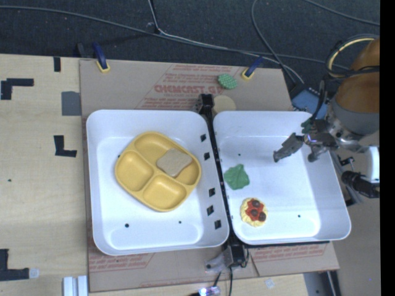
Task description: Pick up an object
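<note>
In the right bin (321,227) lie a green leaf-shaped piece (236,177) at the left and a small pizza-like round (253,211) with red topping nearer the front. My gripper (300,150) hangs over the right bin's back right part, well to the right of both pieces. Its two dark fingers (286,150) are spread apart with nothing between them. In the left bin (105,227) sits a yellow divided plate (158,171) with a tan slice of bread (173,161) on it.
A black divider (213,165) runs between the two bins. A small green waffle-like piece (226,81) lies on the cardboard behind the bins. Cables (185,39) cross the dark floor at the back. The arm's orange band (364,54) is at the right edge.
</note>
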`<state>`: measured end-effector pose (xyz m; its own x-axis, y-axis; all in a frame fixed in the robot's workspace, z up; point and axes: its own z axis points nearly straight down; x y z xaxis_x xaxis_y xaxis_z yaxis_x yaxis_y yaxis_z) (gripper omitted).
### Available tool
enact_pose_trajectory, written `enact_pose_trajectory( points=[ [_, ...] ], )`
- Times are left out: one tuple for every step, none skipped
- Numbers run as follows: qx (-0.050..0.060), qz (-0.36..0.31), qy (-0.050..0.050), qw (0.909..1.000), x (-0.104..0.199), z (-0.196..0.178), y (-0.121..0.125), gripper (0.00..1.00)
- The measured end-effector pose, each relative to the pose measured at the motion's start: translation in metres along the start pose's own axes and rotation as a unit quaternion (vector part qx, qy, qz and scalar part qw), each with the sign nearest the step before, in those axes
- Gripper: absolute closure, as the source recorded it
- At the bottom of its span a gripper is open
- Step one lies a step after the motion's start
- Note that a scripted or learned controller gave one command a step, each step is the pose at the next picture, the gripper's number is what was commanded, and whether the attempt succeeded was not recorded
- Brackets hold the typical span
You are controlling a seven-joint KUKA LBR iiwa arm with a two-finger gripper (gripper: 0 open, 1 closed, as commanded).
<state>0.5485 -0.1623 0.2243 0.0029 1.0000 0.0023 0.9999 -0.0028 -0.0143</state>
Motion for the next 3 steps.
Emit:
enact_pose_trajectory(
  points=[
    [-0.006,-0.002,-0.001,1.0,0.0,-0.007,0.003,0.0],
    [-0.004,-0.002,-0.001,1.0,0.005,0.052,0.01,0.0],
    [-0.004,-0.002,-0.001,1.0,0.012,0.097,0.01,0.0]
  ],
)
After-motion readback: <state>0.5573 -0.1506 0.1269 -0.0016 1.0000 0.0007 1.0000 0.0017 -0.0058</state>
